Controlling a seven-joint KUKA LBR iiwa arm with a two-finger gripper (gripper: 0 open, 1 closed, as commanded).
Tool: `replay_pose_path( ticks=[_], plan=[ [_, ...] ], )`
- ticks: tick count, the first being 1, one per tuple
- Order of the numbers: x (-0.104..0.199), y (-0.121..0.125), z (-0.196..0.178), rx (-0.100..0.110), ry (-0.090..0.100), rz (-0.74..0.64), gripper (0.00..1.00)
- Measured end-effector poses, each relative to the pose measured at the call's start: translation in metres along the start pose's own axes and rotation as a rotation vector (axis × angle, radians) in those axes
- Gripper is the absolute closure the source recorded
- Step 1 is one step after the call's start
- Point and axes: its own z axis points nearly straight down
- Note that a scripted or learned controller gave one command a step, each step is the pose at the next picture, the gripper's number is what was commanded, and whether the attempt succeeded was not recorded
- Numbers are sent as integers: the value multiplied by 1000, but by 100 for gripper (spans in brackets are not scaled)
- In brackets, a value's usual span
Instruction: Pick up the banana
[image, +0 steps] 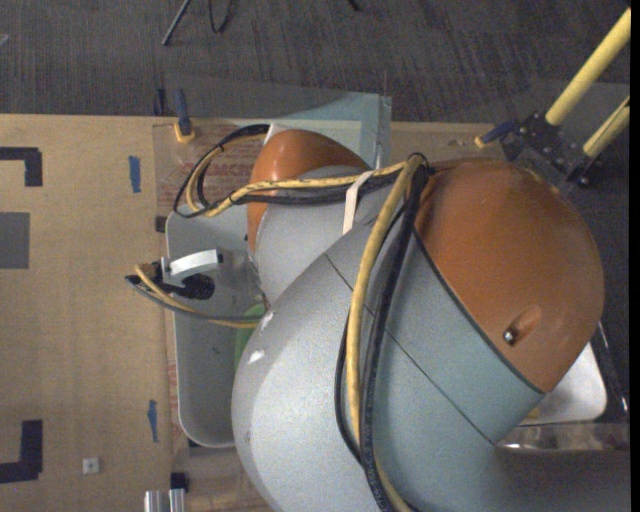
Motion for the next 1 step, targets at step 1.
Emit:
replay_pose_path(
  ticks=[1],
  plan=[
    [11, -4, -17, 2, 43, -6, 100]
  ],
)
